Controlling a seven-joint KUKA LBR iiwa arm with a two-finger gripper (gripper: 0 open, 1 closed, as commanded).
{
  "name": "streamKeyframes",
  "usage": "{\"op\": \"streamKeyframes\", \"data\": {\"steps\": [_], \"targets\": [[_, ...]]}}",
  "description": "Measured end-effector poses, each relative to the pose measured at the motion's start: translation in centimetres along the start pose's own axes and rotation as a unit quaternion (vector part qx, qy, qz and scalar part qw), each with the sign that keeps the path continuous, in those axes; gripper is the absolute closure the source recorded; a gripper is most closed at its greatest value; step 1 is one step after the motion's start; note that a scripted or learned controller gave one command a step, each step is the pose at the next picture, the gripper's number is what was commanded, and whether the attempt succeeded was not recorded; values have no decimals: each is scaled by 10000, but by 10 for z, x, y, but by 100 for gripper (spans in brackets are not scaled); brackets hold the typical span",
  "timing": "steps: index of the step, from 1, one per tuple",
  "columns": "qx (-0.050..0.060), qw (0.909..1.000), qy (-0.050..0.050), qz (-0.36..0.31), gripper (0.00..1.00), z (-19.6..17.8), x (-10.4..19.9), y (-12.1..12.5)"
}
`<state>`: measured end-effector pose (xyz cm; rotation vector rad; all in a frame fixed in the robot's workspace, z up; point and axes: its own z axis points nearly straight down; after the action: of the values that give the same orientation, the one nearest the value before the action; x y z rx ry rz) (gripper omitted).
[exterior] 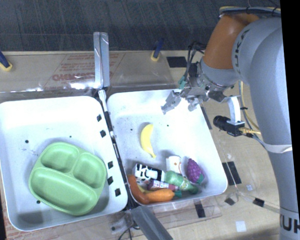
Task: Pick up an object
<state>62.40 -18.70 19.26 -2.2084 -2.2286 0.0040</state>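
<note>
A yellow banana point(147, 139) is lying by itself on the floor of the right bin point(203, 133), in the bin's middle, with its long axis running nearly straight up and down the camera view; its narrow tip is pointing toward the near wall and its blunter end toward the far wall, with a slight bow to the left. The tool point(181, 101) is hanging over the far right part of that bin, up and to the right of the banana and apart from it, and its two fingers are standing apart with nothing between them. Along the near wall of the right bin, a carrot point(149, 196), a black-and-white carton point(148, 173), a green toy point(180, 182) and a purple bunch of grapes point(194, 170) are crowding together in a heap. In the left bin point(9, 124), a green divided plate point(67, 177) is sitting tilted toward the near side. Both bins are resting on a light wooden table point(247, 186) with a clear sheet taped behind them, and dark carpet is showing beyond the table.
</note>
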Motion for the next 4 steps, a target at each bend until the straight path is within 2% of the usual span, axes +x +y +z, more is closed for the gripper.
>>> {"op": "streamKeyframes", "data": {"steps": [1, 2, 3, 4], "targets": [[-1, 10000, -3, -91, 0, 102, 26, -39], [-4, 9998, -6, -202, 0, 102, 85, -38], [-4, 9969, 2, -790, 0, 41, 50, -89], [-6, 9960, -1, -892, 0, 102, -3, -116]]}}
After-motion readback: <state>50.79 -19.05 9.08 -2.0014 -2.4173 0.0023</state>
